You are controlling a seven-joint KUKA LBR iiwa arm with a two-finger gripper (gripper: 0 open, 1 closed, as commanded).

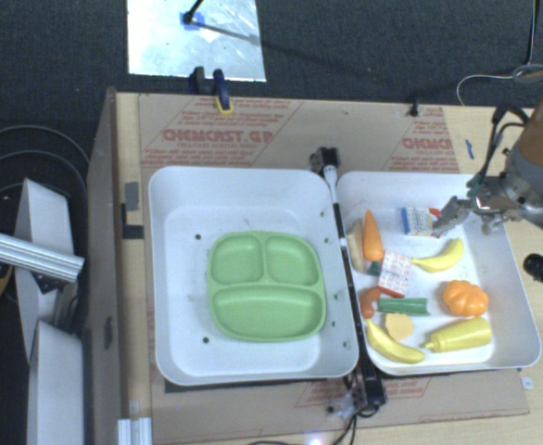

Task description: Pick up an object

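Yellow banana (pixel 390 343) nearest, lying diagonally, carrot (pixel 372 236) upright, gripper (pixel 456 210) fingers' state unclear.

toy foods (pixel 418 290) lie scattered flat in the right bin (pixel 517 290).

One fixed overhead camera — slanted down over both bins (pixel 253 188) — moderately distant.

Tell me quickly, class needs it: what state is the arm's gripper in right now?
Gripper: cannot be told whether open or closed; it hovers over the right shallow white bin, near the small blue-and-white packet, with nothing seen held.
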